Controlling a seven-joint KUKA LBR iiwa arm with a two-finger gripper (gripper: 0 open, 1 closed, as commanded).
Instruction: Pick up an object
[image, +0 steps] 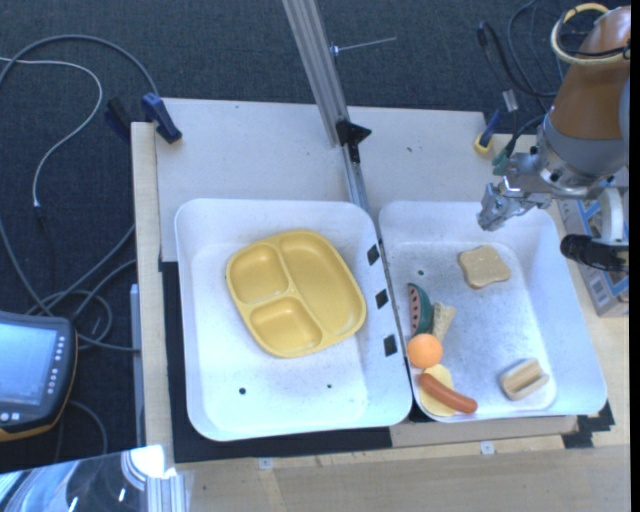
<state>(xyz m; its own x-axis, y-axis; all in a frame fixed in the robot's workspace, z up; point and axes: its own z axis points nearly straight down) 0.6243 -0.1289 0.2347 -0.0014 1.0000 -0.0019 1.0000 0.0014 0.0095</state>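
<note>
The right bin (570, 300) holds a tan bread slice (484, 267) near its back, a bread roll (524, 379) at the front right, an orange ball (425, 350), a red sausage (448, 393) on a yellow piece, and a green and red slice (420, 308) by the left wall. My gripper (494, 212) hangs over the bin's back edge, just behind the bread slice and apart from it. Nothing shows between its fingers.
The left bin (200, 300) carries a yellow divided tray (295, 292). A metal post (325, 60) slants across the bench behind the bins. Black clips line the divider between the bins. Cables and a tablet lie on the floor to the left.
</note>
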